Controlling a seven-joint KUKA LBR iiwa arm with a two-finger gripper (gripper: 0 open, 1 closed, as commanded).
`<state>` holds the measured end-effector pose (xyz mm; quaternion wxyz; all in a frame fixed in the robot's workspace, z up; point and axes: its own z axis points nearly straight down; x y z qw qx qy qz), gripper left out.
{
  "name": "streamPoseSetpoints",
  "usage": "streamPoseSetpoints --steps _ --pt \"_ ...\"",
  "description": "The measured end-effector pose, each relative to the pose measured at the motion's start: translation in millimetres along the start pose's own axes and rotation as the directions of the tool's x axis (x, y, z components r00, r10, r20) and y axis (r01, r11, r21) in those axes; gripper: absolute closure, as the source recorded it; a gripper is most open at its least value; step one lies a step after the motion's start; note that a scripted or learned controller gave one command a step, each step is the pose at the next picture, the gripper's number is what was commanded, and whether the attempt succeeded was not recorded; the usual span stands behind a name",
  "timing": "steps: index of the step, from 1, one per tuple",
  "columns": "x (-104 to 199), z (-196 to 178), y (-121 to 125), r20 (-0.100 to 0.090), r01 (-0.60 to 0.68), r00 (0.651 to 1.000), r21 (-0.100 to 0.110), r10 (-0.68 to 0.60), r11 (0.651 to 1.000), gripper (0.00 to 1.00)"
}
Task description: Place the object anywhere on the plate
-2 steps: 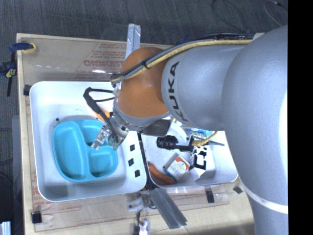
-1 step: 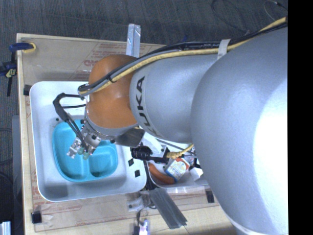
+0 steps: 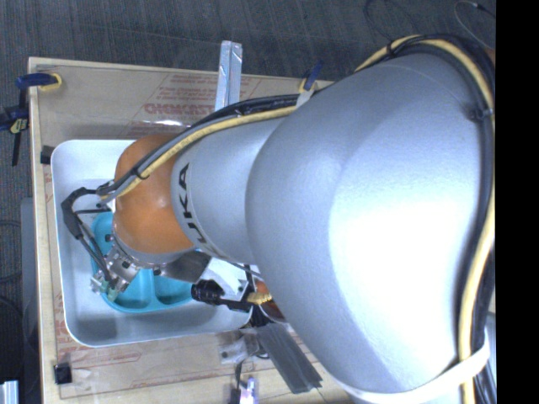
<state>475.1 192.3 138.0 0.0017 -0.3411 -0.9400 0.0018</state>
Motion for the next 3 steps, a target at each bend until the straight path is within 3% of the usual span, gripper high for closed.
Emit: streamPoseSetpoints --steps 1,2,3 --pt "-55 25 -63 0.000 -0.097 0.995 -0.005 0.097 0.995 1.00" --pt "14 -5 16 0.001 -0.036 0.999 -0.001 0.036 0.999 1.00" --pt "-54 46 -62 0.001 -0.134 0.991 -0.004 0.134 0.991 1.00"
